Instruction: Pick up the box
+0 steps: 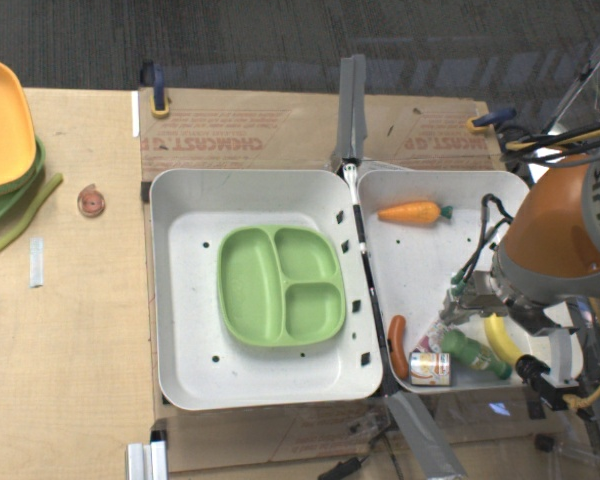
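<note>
The gripper (463,303) hangs low in the right bin (430,175). I cannot tell if it is open or closed, and I see nothing held in it. I cannot pick out a box for sure. It may hide under the big arm (560,230), or it may sit in the pile below the gripper.

That pile is the trouble. A banana (500,339), a green thing (472,354), a can (430,367) and a red sausage (397,345) lie packed close in the front corner. I think the gripper could grab the wrong thing, or bump the can so it rolls. It could also hit the bin wall, which is very near.

A carrot (412,212) lies far back, well away. The left bin (180,268) holds a green plate (280,286).

Red letters run across the cardboard (240,133) on the bench behind the bins. They look flipped, and I cannot read them right. The can has a label, but it is too small to read.
</note>
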Tool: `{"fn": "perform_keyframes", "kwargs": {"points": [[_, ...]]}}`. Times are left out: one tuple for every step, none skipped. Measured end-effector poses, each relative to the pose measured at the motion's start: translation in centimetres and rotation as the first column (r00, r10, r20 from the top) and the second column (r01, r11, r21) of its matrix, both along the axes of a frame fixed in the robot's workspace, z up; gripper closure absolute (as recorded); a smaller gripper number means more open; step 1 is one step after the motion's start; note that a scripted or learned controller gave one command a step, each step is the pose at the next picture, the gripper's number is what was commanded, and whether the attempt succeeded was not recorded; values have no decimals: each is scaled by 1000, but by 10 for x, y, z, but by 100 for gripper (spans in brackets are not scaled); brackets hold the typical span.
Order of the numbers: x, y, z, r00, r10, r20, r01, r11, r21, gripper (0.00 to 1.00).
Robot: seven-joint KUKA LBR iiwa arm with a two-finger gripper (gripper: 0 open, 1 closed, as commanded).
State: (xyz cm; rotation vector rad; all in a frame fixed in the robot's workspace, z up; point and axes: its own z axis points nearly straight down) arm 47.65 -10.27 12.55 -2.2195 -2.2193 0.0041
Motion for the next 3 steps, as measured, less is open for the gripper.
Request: {"fn": "perform_keyframes", "kwargs": {"points": [[0, -1, 8, 1000, -3, -1, 3, 1000, 0, 100], [0, -1, 8, 1000, -3, -1, 3, 1000, 0, 0], [14, 6, -27, 999, -53, 12, 53, 999, -1, 0]]}}
